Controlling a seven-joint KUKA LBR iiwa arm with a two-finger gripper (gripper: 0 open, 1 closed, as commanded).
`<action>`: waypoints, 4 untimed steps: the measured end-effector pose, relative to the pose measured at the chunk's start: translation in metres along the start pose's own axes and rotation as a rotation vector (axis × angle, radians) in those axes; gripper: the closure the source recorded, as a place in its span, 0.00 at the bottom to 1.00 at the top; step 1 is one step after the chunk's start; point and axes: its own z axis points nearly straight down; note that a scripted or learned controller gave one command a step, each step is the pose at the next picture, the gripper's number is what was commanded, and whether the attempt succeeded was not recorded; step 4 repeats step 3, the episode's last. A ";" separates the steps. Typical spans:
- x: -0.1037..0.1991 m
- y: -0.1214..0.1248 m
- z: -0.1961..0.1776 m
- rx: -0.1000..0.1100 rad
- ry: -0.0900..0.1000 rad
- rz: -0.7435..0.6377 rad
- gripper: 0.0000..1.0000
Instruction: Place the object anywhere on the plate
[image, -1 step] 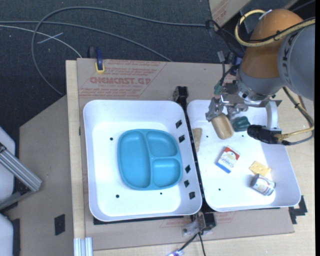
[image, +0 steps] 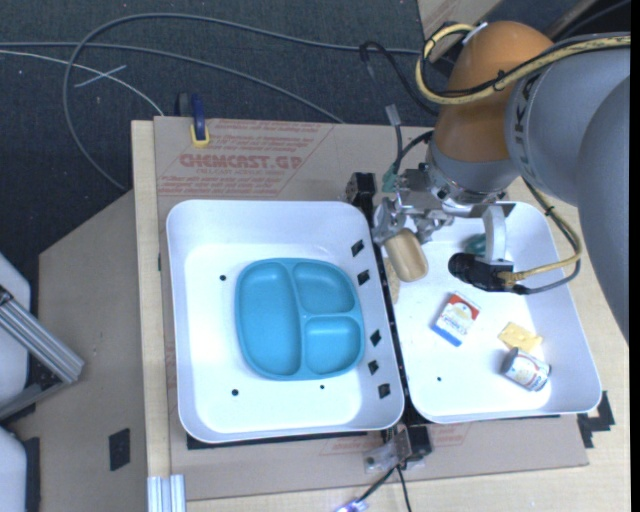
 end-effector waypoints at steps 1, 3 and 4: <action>0.063 0.008 -0.009 -0.006 0.000 -0.001 1.00; 0.117 0.011 -0.002 -0.004 -0.003 0.005 0.00; 0.117 0.011 -0.002 -0.004 -0.003 0.005 0.00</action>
